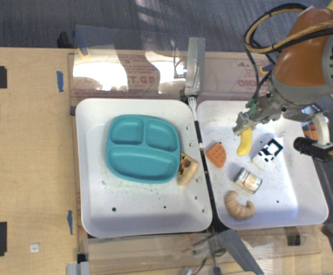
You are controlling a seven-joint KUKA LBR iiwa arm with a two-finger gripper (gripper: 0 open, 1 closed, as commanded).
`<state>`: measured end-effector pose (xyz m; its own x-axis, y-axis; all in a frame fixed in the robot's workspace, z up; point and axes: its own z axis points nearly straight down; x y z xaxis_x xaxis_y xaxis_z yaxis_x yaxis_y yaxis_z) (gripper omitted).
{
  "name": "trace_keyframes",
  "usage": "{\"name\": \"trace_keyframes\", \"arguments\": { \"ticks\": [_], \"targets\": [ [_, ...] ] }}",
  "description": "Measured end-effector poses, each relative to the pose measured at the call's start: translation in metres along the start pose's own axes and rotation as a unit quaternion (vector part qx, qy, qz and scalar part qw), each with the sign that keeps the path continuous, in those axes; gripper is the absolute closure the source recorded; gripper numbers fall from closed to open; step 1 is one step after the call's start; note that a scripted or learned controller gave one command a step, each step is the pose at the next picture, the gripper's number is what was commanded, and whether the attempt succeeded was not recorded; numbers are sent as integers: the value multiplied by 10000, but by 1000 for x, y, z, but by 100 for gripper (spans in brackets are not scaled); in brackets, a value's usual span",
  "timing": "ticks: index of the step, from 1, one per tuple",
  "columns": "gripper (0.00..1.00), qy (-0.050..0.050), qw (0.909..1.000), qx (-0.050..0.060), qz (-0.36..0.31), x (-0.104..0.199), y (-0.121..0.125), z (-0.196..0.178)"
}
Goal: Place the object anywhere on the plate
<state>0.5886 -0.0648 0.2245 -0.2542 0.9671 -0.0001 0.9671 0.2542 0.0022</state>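
Croissant (239, 205) frontmost; banana (245, 143) upright, long axis near-vertical, seemingly pinched by gripper (247, 125) fingers.

The bench (28, 153) is a pale brown board, and two shallow white bins rest directly on it. The left bin (97, 211) sits touching the right bin (309, 208), which lies toward the arm's side. Blue tape strips (59, 80) mark the board left of the left bin.

The teal plate (142, 149) looks like smooth, slightly glossy plastic, and the two white bins (91, 211) look like matt plastic, speckled with dark flecks. The counter (23, 171) shows a pale, matt, wood-like surface; the arm's orange band (306, 44) is glossy.
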Motion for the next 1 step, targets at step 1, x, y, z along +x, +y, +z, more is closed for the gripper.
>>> {"name": "trace_keyframes", "arguments": {
  "ticks": [1],
  "targets": [
    [100, 8, 9996, -8, 290, 69, 35, -15]
  ]
}}
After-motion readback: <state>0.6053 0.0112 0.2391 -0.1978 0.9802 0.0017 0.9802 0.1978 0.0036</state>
